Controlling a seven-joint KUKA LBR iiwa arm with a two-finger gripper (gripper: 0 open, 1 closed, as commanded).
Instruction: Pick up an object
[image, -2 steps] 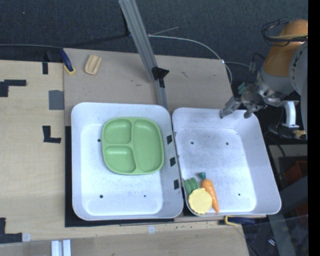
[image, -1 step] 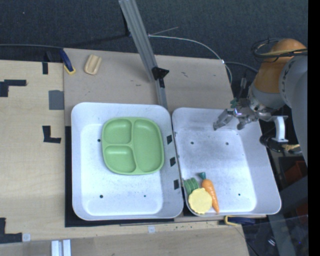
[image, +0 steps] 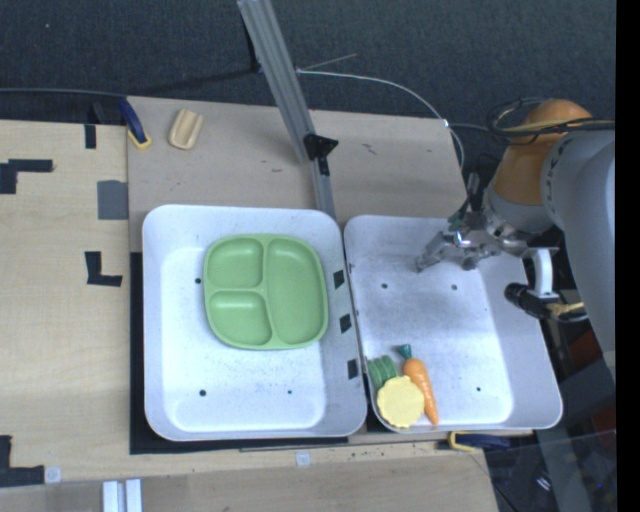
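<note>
Inspection was made of the right bin (image: 520, 345), where the candidate objects were found bunched in the near left corner: a toy carrot (image: 421, 387), a pale yellow round piece (image: 400, 401) and a small green piece (image: 382, 368), all touching or just beside one another and pressed close to the bin wall. The left bin (image: 170, 330) was seen to hold a green divided plate (image: 266, 290), lying flat.

The end effector (image: 448, 250) was observed over the far part of the right bin, well apart from the cluster. Nothing was seen between its fingers; how far they were spread could not be told from this angle (the metal parts were blurred against the white floor).

The carrot was judged the most suitable target. It appeared to be a play-food item, so it was assessed as light, stiff and in no way fragile, though its smooth tapered surface was likely to be slippery. A hold across the thicker upper half, at right angles to its length, was considered best, since the narrow tip would be apt to squirt out. The yellow piece lay against the carrot's left side, and room for a finger there was judged tight. The plate was thought a poor choice, being wide, flat and low-rimmed.
</note>
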